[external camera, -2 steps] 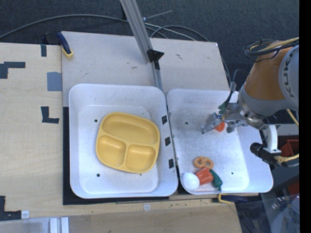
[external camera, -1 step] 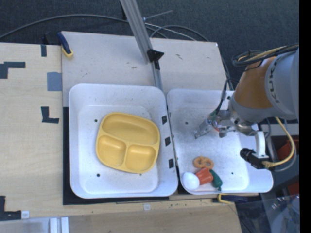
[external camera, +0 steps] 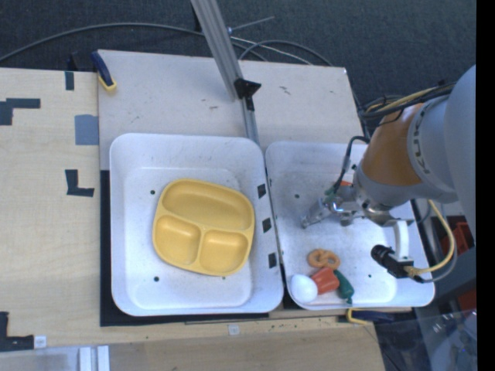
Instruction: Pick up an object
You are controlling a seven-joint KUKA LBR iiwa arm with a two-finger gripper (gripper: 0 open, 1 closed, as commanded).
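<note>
Beyond the gripper (external camera: 309, 219), toward the near rim of the right bin (external camera: 309, 168), lies a small cluster of candidate objects: a pretzel-shaped piece (external camera: 322, 258), a white egg (external camera: 303, 287), a red piece (external camera: 327, 280) and a green piece (external camera: 343, 287). The pretzel-shaped piece is nearest the gripper and just apart from the rest. The egg, red piece and green piece appear to touch one another in the bin's near corner.

Gripper condition: low over the bin floor, pointing toward the left bin (external camera: 124, 207). Whether it is open or closed cannot be told at this resolution, and nothing is seen held in it.

Handling assessment: all four items look like light, rigid toy pieces. The egg is smooth and rounded and likely to squirt out of a pinch. The pretzel-shaped piece lies flat, and its outer loops offer the best purchase, so a hold across its width is recommended.

Clearances: open floor surrounds the gripper on all sides. The cluster sits hard by the near rim and the wall between the bins, which limits approach from those sides. A yellow divided plate (external camera: 203, 226) lies in the left bin, well apart from the gripper.
</note>
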